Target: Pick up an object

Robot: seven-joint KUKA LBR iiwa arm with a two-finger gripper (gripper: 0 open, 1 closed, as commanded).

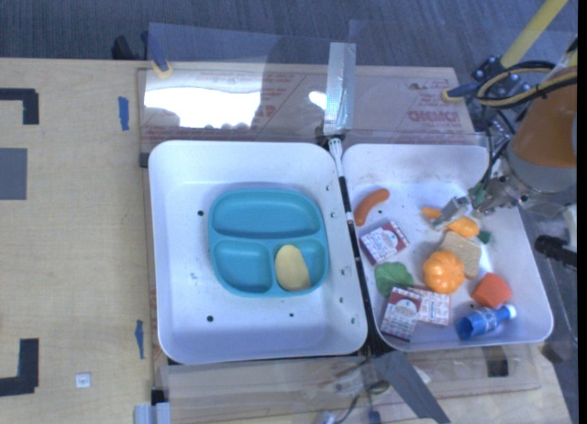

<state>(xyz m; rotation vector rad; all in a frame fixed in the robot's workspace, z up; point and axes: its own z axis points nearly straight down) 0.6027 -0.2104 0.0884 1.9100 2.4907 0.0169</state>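
My gripper [456,211] is low over the right bin [541,321], at its upper right part, with the orange-banded arm [543,133] reaching in from the right. A small orange piece [463,227] lies right under the gripper's tip and another orange bit [430,214] sits just left of it. Nearby lie a tan bread slice [464,252], a round orange fruit [443,271], an orange sausage shape [371,205], a green piece [393,275], two small red-and-white cartons [383,242] [415,309], a red-orange piece [492,290] and a blue bottle [481,322].
The left bin [174,257] holds a teal divided plate [266,216] with a yellow potato-like item [293,267] in its lower right compartment. A clear panel [238,92] and a metal post [339,83] stand behind the bins. Cables [500,83] hang at the right.
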